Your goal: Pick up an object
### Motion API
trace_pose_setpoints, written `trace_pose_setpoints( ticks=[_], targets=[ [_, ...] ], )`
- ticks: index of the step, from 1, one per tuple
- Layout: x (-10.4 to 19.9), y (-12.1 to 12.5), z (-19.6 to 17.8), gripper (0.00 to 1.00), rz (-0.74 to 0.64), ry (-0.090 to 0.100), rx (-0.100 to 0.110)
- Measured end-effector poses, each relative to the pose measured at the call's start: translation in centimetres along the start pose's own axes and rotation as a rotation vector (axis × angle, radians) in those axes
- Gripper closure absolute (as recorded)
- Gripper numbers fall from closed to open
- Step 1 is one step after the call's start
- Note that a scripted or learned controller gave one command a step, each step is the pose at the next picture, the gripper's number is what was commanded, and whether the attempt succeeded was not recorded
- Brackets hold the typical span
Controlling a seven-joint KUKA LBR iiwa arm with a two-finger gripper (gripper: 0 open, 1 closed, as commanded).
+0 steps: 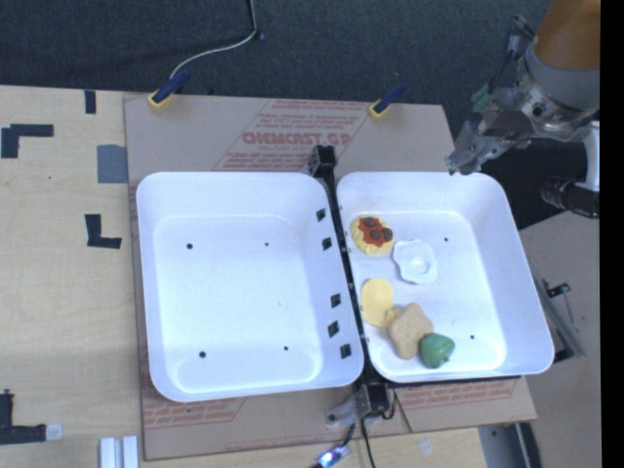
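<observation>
Objects lie clustered in the right bin toward its left wall: a pizza toy, a white egg piece, a yellow piece, a tan piece and a green piece. The gripper hangs above the bin's far right corner, empty, and whether its fingers are open cannot be told, so the approach seems not yet begun. Next it must travel left and nearer, then descend; the egg piece stands apart with room around it, whereas the yellow, tan and green pieces touch or crowd each other.

You see the arm with an orange band above a grey metallic wrist. Thin dark cables run beside the wrist, and the pincer is grey with darker fingers.
</observation>
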State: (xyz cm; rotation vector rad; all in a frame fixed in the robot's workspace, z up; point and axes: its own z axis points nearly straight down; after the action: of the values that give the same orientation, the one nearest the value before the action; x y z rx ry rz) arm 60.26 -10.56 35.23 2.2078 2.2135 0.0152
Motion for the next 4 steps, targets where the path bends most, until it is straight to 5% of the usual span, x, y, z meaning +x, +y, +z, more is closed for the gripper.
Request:
trace_pose_setpoints(
  ticks=[1,2,3,4],
  targets=[
    [6.1,-2.2,10.6,1.00,-0.002,0.006,0.028],
    [11.2,3.8,2.3,1.00,-0.006,0.005,0.008],
    [17.1,1.0,13.4,1.00,-0.003,0.005,0.030],
    [19.6,6.4,17.1,1.00,-0.001,0.003,0.018]
  ],
)
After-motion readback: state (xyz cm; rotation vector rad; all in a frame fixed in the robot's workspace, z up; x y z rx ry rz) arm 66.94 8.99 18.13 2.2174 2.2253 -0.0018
